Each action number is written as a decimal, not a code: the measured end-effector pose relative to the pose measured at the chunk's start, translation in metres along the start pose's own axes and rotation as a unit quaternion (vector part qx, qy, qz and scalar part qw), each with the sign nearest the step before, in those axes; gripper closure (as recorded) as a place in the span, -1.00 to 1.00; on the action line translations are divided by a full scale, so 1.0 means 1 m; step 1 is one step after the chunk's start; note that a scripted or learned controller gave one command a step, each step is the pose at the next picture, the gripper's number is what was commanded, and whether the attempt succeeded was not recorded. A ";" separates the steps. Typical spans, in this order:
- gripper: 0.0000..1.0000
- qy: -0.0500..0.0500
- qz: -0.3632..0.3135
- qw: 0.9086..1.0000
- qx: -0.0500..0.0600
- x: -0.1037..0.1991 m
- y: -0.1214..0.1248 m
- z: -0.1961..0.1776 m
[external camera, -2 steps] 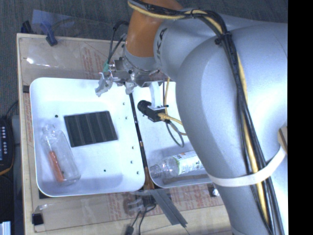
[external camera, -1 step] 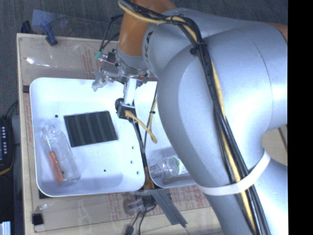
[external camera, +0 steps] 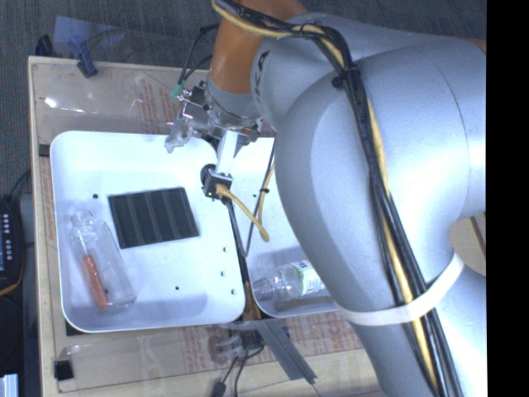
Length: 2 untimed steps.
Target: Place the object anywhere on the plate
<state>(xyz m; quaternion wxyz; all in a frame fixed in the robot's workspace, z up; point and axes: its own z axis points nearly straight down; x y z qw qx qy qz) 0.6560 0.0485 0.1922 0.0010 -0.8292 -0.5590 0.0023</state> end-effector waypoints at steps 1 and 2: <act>-1.00 -0.001 0.112 0.994 0.003 -0.014 -0.010 0.004; -1.00 -0.001 0.253 0.967 0.003 -0.032 -0.019 0.004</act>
